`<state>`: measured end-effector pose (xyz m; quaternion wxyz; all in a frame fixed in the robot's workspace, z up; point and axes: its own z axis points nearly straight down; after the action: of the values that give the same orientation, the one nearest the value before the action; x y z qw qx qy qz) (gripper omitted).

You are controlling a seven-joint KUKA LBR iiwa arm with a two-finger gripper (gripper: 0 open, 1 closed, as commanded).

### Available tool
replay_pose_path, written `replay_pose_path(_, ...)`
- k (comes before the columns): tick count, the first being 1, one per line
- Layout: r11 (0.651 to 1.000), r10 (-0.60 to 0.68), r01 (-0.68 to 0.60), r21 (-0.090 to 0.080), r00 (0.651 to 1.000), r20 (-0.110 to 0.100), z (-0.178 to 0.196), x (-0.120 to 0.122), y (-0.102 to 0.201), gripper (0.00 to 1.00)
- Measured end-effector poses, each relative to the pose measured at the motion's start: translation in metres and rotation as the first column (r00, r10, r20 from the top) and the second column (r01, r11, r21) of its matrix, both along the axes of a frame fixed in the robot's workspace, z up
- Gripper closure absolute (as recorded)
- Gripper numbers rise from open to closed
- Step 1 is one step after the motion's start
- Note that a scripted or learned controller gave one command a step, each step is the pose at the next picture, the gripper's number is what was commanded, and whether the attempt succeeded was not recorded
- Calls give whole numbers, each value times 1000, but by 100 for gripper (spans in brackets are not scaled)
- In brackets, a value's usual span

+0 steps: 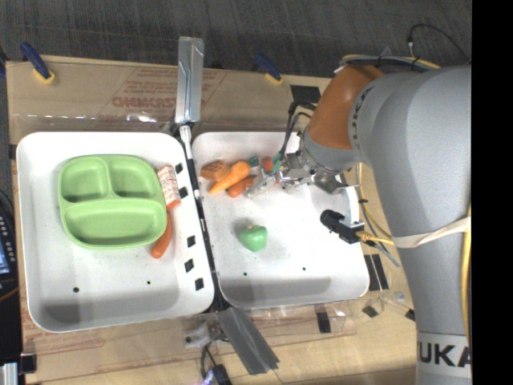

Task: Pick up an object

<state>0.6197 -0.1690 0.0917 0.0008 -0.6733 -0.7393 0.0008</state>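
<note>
Now: approach step, nothing lifted. Jaws point(264, 181) low in the right bin point(337, 283), tips among a small clutter; apart or together, cannot tell. Touching or just left of the tips lies a carrot point(231, 176), a brown piece point(212, 168) beyond it. Below the jaws, apart, a green pepper point(253, 237). Far left: green tray point(112, 199), second carrot point(163, 239). Next, likely: settle on one item, close, raise.

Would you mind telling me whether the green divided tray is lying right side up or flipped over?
Right side up. The green divided tray lies flat in the left bin with its three compartments facing upward, their raised dividers visible.
</note>
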Motion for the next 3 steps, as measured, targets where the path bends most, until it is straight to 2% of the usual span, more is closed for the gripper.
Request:
replay_pose_path(1,990,140,-140,2,990,-2,38,37,69,0)
replay_pose_path(2,996,94,-94,1,996,-2,-1,-9,70,0)
replay_pose_path(3,886,465,-465,-1,886,3,115,-8,87,0)
